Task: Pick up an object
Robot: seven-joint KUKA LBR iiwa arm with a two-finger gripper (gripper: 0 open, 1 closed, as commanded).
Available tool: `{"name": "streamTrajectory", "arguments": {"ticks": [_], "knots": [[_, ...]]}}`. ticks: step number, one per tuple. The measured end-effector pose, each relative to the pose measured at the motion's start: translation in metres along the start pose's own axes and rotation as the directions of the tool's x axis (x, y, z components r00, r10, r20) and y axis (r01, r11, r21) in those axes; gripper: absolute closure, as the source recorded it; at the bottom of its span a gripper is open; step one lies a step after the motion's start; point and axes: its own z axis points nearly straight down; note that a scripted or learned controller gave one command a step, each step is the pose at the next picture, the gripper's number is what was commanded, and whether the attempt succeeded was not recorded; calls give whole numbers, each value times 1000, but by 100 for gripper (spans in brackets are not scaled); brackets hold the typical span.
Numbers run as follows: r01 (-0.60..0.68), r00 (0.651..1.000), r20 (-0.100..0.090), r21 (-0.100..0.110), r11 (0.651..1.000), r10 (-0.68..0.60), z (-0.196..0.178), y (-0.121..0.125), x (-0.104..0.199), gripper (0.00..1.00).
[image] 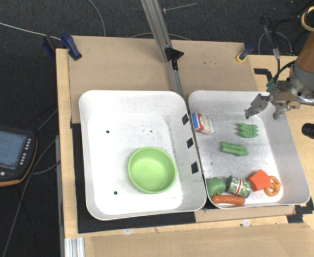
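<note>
A wooden worktop (119, 63) seen from above at a slant carries two shallow white bins side by side. The left bin (130, 111) holds a light green bowl (152, 169), sitting upright toward its near side. The right bin (221, 103) holds several small items. A small red and white carton (202, 123) lies near its left wall. A pale green ridged piece (247, 130) lies toward the middle right, and a darker green block (234, 149) lies just below it, apart from it. Along the near edge sits a cluster: a green rounded piece (216, 186), a small can (238, 186) beside it, a red sausage shape (228, 199) in front of both, an orange block (259, 180), and a pretzel (273, 186) touching that block.

The grey arm with its orange band reaches in from the right. Its hand (266, 107) hovers over the far right part of the right bin, above and just beyond the pale green ridged piece. Its two fingers are spread apart with nothing between them. A handheld control pendant (7, 154) lies on the dark floor at the left.
</note>
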Motion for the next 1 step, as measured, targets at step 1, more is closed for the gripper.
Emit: {"name": "streamTrajectory", "arguments": {"ticks": [1], "knots": [[-1, 1000, -1, 5, 1000, 1, 49, -6, -8, 0]]}}
